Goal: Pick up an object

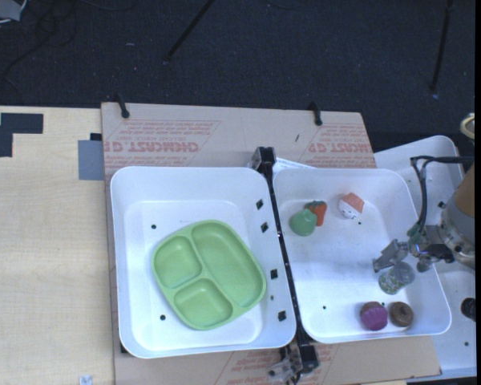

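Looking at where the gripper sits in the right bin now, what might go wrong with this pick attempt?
The gripper sits low near the right bin's right wall, so a descent could scrape it. The purple object and brown ring lie touching or nearly so, and a grasp on one may nudge the other. The green object and orange piece also crowd together.

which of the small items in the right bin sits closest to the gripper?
The brown ring-shaped piece, beside the purple ball at the bin's near edge, just below the gripper. The green and orange-white pieces lie farther off, toward the divider.
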